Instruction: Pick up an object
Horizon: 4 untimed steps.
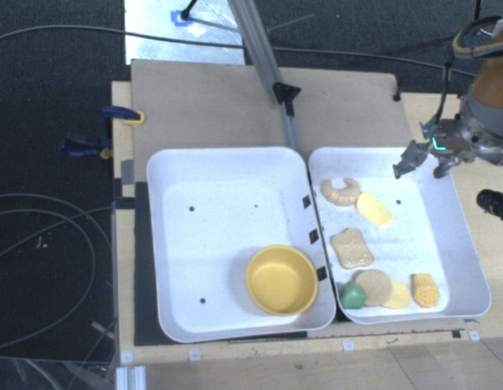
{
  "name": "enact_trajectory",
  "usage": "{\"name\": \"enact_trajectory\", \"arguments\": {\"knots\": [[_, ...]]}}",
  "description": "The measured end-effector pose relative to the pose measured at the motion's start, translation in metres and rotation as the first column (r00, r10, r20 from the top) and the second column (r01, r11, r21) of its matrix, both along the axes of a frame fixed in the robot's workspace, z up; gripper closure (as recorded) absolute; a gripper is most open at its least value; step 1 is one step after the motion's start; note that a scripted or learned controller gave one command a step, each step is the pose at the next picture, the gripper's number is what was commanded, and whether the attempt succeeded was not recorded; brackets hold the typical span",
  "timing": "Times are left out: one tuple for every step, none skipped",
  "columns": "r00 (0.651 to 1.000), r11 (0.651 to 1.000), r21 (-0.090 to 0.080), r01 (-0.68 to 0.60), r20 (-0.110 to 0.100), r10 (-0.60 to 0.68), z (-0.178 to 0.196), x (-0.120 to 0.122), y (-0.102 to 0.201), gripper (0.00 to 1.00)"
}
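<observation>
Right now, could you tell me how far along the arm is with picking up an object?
Nothing looks picked yet. The pincer hangs open over the far edge of the right bin, with nothing between its fingers. The croissant, yellow piece, cracker and corn all lie in that bin, and the yellow bowl sits in the left bin. Descent, grasp and lift all remain.

The right bin [462,234] holds 6 small food pieces: a pale curled croissant [341,191] near its upper left, a yellow oval piece [374,210] just beside it, a tan biscuit-like slab [352,248] lower down, then a beige round piece [375,286], a green piece [353,296] touching it, and a corn cob [425,290]. A yellow bowl [281,279] sits upright in the left bin [194,218]
</observation>
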State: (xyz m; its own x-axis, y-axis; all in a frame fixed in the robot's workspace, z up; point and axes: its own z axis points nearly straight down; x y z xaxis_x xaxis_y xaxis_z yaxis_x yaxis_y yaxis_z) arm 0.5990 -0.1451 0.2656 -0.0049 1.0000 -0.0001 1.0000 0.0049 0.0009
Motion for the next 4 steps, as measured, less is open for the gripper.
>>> {"name": "enact_trajectory", "arguments": {"knots": [[1.000,1.000,0.000,0.000,0.001,0.000,0.001,0.000,0.000,0.00],[1.000,1.000,0.000,0.002,-0.002,-0.002,-0.041,0.004,0.003,0.00],[1.000,1.000,0.000,0.004,-0.004,-0.004,-0.104,0.007,0.001,0.00],[1.000,1.000,0.000,0.004,-0.003,-0.004,-0.147,0.003,-0.003,0.00]]}}
